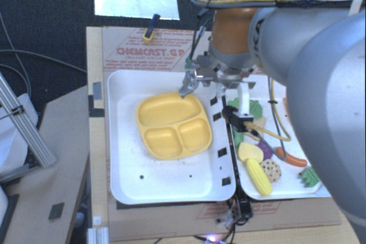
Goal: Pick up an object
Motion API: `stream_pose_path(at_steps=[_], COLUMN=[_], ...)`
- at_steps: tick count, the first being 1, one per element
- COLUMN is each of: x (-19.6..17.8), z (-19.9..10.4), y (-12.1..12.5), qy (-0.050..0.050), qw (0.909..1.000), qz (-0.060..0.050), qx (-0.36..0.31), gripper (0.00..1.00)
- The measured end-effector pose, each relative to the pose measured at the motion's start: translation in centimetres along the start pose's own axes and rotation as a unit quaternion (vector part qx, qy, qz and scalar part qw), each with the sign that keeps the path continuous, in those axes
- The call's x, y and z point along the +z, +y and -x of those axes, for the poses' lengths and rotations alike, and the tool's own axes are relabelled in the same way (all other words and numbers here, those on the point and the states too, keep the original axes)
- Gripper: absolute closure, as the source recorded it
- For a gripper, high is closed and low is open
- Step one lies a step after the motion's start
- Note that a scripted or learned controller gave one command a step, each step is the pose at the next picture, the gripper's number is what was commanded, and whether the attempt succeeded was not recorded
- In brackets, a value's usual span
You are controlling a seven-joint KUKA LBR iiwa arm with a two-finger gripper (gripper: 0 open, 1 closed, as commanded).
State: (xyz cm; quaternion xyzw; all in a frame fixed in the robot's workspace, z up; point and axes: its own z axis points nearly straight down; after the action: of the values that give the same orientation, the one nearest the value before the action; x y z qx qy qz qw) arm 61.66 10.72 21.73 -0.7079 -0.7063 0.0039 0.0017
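Nearest us, at the front edge of the right bin (286, 194), we see a toy corn cob (258, 176) beside a spotted cookie (271, 171). Behind them lie a pale yellow piece (248, 151), a purple piece (265, 151), an orange carrot (291, 158) and green leafy bits (250, 109). In the left bin (123, 140) a yellow divided tray (174, 125) rests toward the back right corner. We see the gripper (187, 87) at the tray's back rim; whether it is parted or closed we cannot tell. The grey arm (309, 60) with its orange band (243, 8) hangs over the right bin.
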Motion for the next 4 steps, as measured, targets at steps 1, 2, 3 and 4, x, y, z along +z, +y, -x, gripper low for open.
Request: stream_pose_path(at_steps=[1, 2, 3, 4], x=[3.6, 3.2, 6.3, 9.7], z=[9.1, 14.4, 19.6, 19.2], y=[-3.0, 1.3, 5.4, 5.3], qy=[0.000, 0.000, 0.000, 0.001], qw=[1.0000, 1.0000, 1.0000, 1.0000], qz=[0.002, 0.007, 0.005, 0.004], qx=[0.003, 0.001, 0.000, -0.003], gripper=[0.00, 0.00, 0.00, 0.00])
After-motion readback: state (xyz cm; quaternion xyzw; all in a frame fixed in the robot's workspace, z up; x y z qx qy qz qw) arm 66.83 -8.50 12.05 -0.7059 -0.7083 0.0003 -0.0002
